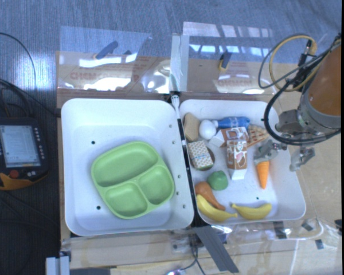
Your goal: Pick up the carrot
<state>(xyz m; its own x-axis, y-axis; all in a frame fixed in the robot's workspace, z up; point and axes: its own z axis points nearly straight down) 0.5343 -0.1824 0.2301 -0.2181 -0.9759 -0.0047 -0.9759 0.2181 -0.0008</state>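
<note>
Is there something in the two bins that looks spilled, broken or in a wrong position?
Nothing stands out. The green plate lies flat in the left bin. In the right bin, the carrot, the milk carton and the banana lie loosely but whole, with no spill visible.

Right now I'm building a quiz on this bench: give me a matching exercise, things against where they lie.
Things:
1. carrot
2. green plate
3. banana
4. blue bottle

Places:
A. left bin
B. right bin, near edge
C. right bin, far edge
D. right bin, just below the gripper

Pairs: 1-D, 2-A, 3-B, 4-C
</note>
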